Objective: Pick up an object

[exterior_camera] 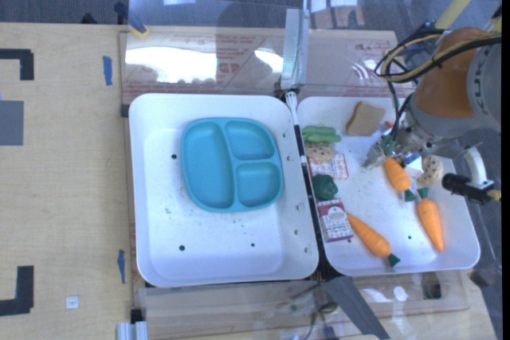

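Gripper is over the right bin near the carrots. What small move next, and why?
Probably lower a little onto the carrot directly beneath the gripper, then close. The gripper hangs above that carrot's upper end in the right bin, and nothing shows between its fingers.

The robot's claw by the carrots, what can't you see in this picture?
- Gripper, camera view: its fingertips are small and sit under the wrist, so open or shut is unclear, and so is whether it touches the upper carrot.
- Packet at the right bin's left wall: its print is too small to read.
- Small pale item by the wrist: partly covered by the arm, so it can't be named.
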`<action>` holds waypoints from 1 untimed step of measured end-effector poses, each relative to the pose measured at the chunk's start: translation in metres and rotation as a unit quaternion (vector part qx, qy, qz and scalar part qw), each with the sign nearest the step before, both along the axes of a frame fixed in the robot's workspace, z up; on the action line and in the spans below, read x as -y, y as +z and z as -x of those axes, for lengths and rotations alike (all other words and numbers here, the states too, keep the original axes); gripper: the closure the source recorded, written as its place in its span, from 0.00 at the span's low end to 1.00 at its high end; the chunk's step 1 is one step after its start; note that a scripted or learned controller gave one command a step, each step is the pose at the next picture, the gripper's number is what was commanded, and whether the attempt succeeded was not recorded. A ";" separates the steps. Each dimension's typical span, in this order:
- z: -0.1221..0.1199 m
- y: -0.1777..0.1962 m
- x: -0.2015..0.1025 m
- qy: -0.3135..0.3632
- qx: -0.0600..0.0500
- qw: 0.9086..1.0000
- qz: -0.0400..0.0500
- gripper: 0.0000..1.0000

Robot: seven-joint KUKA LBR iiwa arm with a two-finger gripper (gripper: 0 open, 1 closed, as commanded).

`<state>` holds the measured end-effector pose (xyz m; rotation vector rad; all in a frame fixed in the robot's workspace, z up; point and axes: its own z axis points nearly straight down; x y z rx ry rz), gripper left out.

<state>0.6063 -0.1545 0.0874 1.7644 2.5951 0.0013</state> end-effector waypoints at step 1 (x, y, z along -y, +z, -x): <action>-0.015 0.026 -0.016 -0.069 0.001 0.998 0.000 1.00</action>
